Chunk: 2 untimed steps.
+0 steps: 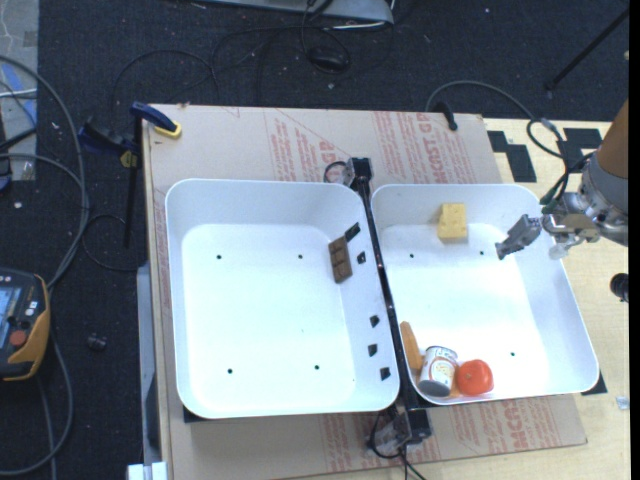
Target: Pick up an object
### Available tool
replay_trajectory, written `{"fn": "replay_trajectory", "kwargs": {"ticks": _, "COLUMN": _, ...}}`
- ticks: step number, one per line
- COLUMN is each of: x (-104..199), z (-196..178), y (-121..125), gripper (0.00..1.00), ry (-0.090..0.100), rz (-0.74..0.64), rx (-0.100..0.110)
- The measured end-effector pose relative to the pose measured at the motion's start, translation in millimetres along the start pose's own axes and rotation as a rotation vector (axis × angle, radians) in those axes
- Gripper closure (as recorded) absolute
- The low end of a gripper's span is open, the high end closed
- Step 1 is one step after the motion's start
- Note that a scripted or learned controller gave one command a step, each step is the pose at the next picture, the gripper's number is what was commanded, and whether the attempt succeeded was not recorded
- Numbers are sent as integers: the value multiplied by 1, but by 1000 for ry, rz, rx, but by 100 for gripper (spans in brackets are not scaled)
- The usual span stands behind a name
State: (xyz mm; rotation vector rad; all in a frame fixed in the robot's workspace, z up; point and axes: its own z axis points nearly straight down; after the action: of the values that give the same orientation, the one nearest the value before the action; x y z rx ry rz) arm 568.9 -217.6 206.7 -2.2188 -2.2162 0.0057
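Camera view | gripper (522, 236): grip state unclear, over right bin (570, 298) | porous yellow sponge (453, 222) block nearby

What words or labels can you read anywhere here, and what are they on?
Board under the bins: red print, upside down and mirrored, not readable.
Can in the right bin: label too small and blurred to read.
Device on the floor at left: display unreadable.
No other text.

cardboard sheet (420, 133): red print, mirrored, not readable | small can (437, 368): label too small to read
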Motion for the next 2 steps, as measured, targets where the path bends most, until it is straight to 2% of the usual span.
{"fn": "replay_trajectory", "kwargs": {"ticks": 1, "x": 0, "z": -4, "y": 2, "gripper": 0, "ry": -2, "rz": -1, "rx": -7}}
{"fn": "replay_trajectory", "kwargs": {"ticks": 2, "x": 7, "z": 56, "y": -4, "gripper": 0, "ry": 0, "rz": -2, "rx": -1}}
